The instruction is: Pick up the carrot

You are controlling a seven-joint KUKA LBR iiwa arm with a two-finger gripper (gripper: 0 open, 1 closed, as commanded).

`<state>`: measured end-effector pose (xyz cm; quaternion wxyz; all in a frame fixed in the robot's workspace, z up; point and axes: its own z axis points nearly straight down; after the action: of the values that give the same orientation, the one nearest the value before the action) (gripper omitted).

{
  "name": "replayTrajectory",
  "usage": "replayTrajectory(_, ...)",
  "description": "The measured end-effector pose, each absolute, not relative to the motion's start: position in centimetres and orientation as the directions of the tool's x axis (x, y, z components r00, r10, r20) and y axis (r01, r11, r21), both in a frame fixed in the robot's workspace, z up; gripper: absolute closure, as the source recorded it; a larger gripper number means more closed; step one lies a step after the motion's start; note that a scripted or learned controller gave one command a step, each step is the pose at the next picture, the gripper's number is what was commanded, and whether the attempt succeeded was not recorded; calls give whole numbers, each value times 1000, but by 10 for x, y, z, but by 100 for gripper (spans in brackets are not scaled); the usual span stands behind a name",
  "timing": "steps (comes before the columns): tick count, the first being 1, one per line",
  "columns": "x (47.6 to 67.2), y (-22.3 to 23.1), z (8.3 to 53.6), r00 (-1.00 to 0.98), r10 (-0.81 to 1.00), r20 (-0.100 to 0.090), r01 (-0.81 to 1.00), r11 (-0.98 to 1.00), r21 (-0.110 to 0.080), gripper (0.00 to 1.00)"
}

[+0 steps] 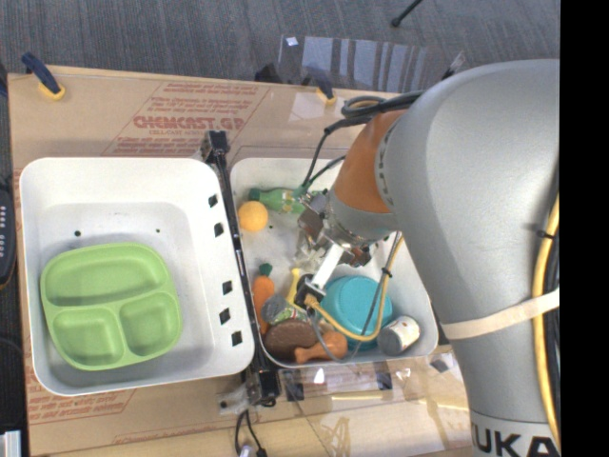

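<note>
The carrot (pixel 263 290) is small and orange with a green top. It lies along the left wall of the right bin (pixel 249 174), pointing toward the front. My gripper (pixel 309 244) hangs over the middle of that bin, to the right of the carrot and a little behind it, with a gap between them. The grey wrist and orange band cover the gripper's upper part. Nothing shows between gripper and carrot but bare bin floor.
Around the carrot lie a yellow ball (pixel 252 217), a green bottle (pixel 274 199), a teal bowl (pixel 358 303), a brown lump (pixel 289 336), and a white-grey cylinder (pixel 401 332). The left bin (pixel 57 188) holds a green divided plate (pixel 109 303).
</note>
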<state>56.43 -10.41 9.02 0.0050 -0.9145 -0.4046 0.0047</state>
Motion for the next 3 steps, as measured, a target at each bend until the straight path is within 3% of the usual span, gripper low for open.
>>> replayTrajectory(1, 565, -104, 91, 672, 740, -4, 740, -672, -12, 0)
replayTrajectory(2, 487, -99, 90, 620, 784, -3, 784, -620, -17, 0)
replayTrajectory(3, 490, -98, 100, 612, 791, -2, 791, -612, -20, 100)
